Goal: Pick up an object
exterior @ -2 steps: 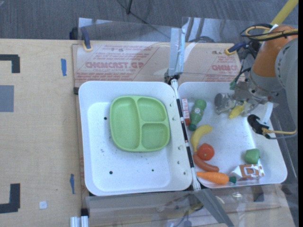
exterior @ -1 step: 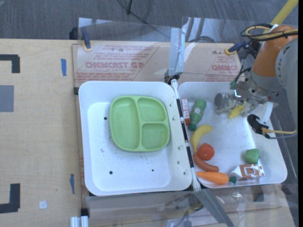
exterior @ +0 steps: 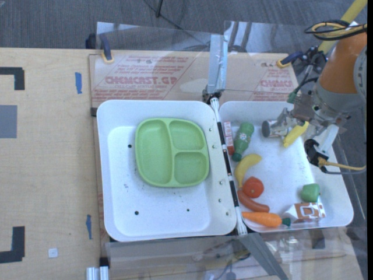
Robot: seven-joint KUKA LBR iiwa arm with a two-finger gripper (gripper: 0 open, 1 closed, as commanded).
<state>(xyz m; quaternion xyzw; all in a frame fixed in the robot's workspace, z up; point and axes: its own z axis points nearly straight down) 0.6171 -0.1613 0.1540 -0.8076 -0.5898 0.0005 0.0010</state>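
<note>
**Yellow piece at the end effector, over the right bin**

The end effector (exterior: 289, 127) appears closed on a small yellow plastic piece (exterior: 295, 133), raised at the right white bin's (exterior: 344, 206) far edge. A green sectioned plate (exterior: 172, 152) fills the left white bin (exterior: 111, 174). Both bins sit on the pale wooden desk (exterior: 46, 156), grey floor beyond.

The wooden bench (exterior: 46, 174) carried 2 shallow white bins side by side, the left bin (exterior: 116, 174) and right bin (exterior: 341, 206) touching along their inner edges, with blue tape marks (exterior: 78, 82) nearby.
</note>
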